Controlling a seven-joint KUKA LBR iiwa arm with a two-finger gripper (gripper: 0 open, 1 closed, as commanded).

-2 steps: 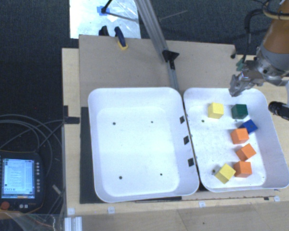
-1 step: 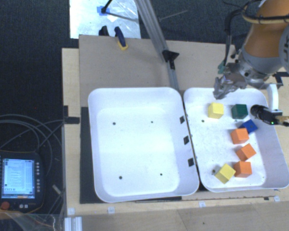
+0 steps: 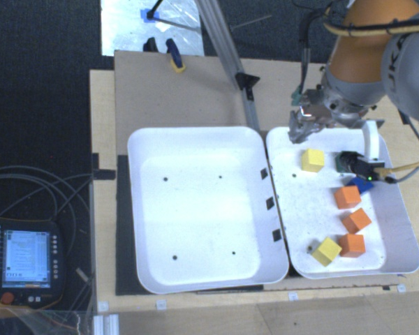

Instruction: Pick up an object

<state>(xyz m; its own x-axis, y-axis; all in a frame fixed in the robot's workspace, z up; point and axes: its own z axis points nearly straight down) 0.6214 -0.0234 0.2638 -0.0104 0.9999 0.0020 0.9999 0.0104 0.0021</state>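
Over the right bin [image 3: 398,257], gripper [image 3: 300,132] hovers just beyond a yellow cube [image 3: 312,160].
Can't tell its state; cube looks light and stiff, so grab its flat sides.

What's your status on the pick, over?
Gripper hovering over right bin, nothing visibly held. Nearest yellow block just below it. Nothing in the way.
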